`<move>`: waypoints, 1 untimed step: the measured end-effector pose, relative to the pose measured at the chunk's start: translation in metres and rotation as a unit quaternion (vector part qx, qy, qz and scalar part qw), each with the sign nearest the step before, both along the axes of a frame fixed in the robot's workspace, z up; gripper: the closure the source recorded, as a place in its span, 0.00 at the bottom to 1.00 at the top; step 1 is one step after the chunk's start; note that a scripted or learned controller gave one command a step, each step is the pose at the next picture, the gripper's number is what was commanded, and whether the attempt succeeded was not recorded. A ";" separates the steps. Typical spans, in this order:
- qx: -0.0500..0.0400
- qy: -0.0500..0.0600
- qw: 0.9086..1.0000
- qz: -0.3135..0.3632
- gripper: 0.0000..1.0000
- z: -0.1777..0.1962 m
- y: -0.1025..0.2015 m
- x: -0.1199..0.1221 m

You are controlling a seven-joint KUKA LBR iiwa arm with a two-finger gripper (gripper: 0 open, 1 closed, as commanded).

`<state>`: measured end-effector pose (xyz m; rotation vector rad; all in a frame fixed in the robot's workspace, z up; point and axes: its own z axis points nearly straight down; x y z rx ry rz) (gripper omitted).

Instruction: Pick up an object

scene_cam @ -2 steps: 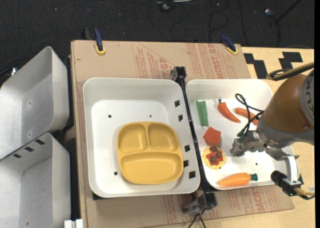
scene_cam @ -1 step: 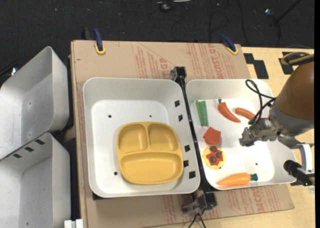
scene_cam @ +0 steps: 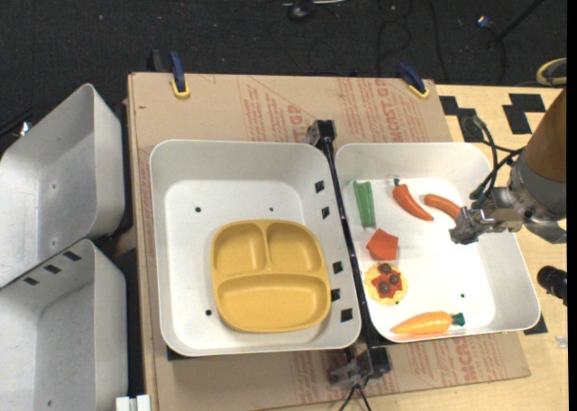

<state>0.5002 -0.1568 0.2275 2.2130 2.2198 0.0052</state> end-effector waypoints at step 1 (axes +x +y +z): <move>0.000 0.001 1.000 0.000 1.00 0.050 0.000 0.001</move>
